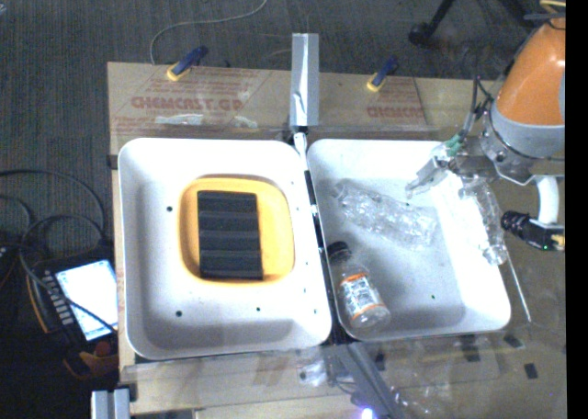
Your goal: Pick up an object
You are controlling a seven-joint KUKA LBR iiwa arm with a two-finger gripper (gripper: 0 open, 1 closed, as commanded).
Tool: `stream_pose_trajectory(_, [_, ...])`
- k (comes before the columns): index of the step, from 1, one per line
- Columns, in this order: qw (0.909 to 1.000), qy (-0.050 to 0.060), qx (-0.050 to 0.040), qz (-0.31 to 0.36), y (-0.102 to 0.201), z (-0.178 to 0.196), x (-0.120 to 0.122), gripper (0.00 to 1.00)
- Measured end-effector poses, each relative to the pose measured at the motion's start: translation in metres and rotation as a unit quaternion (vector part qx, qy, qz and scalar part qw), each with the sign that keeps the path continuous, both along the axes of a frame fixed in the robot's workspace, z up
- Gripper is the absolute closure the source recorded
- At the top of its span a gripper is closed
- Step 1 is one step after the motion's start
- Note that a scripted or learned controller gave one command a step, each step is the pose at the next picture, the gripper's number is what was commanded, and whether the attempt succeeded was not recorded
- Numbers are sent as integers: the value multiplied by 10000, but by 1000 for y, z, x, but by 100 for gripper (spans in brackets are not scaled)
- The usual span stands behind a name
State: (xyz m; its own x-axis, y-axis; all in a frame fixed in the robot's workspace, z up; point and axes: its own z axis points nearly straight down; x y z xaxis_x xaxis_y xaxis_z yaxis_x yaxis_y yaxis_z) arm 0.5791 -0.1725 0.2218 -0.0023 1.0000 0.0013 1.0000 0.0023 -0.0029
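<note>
The arm came in from the right of the frame, its orange band bright above the wrist, and the gripper (439, 169) hung over the upper right part of the right bin (478, 302). Whether anything separated its tips or they were pressed together, I cannot tell; the metal there was small and pale against the white floor, and nothing showed between them.

Nearest to it lay a crumpled clear plastic bottle (386, 215), just below and to the left of the gripper, its long axis running from upper left to lower right across the middle of the bin. A second candidate, a small bottle with a black cap (356, 290), lay well lower, near the bin's left wall, cap toward the upper left.

The left bin (147, 252) held a yellow tray with a black ribbed block (230, 234), far from the arm across the divider.

To my eye the clear bottle was the likeliest target: a short drop down-left, closing across its narrow width.
</note>
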Motion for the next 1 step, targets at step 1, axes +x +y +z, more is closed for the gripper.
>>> stream_pose_trajectory(1, [9998,-1,-16,177,-40,-19,-10,0])
